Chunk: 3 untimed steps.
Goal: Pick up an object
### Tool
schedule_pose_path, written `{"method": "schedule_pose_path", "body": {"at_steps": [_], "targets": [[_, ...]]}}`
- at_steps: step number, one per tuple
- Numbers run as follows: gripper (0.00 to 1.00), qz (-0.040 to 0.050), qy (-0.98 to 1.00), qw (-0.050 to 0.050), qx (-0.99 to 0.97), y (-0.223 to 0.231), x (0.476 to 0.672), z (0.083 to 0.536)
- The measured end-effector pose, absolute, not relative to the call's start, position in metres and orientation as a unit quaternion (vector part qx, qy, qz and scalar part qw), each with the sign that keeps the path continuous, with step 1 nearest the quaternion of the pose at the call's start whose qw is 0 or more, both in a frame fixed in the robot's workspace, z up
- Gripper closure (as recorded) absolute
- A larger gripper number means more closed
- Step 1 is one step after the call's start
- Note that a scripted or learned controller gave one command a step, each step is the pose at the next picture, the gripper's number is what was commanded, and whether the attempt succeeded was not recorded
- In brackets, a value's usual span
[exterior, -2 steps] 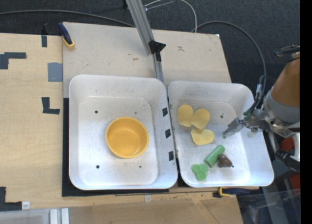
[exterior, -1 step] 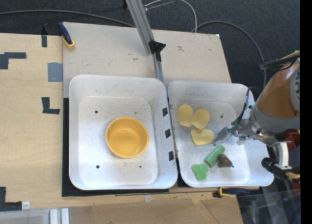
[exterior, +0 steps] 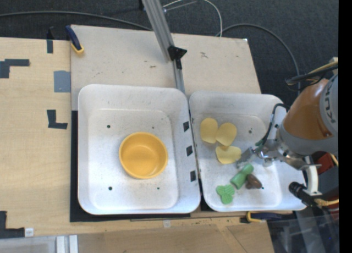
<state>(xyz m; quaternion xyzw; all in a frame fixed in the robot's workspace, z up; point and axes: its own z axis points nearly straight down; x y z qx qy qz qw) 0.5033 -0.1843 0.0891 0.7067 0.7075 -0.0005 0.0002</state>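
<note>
The arm (exterior: 313, 115) reaches in over the right-hand bin (exterior: 234, 102), its orange band above the bin's right wall. The gripper (exterior: 254, 154) hangs low inside that bin, just right of the pale yellow pieces (exterior: 220, 138) that lie in a cluster of three near the bin's middle. Whether its fingers are spread or pressed together I cannot tell; they are small, dark and blurred against the wrist, and nothing shows plainly between them.

Just below the gripper, toward the bin's near wall, lies a green cylinder (exterior: 241, 176), tilted, with a small brown thing (exterior: 253, 181) touching its right side. A green lumpy piece (exterior: 225, 193) sits a little further toward the near wall, just beside the cylinder's lower end.

To the left of this bin, and touching it along one wall, stands the second bin (exterior: 96, 97). A yellow bowl (exterior: 143, 154) rests upright in it, mouth up, well apart from the gripper.
</note>
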Motion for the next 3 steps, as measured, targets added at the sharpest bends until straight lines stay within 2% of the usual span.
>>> {"method": "schedule_pose_path", "body": {"at_steps": [1, 2, 3], "targets": [[1.00, -0.0004, 0.708, -0.001, 0.706, -0.184, 0.503, 0.099], [1.00, 0.0003, 0.708, 0.001, 0.707, -0.182, 0.506, 0.141], [1.00, 0.0010, 0.708, 0.002, 0.707, -0.182, 0.502, 0.203]]}}
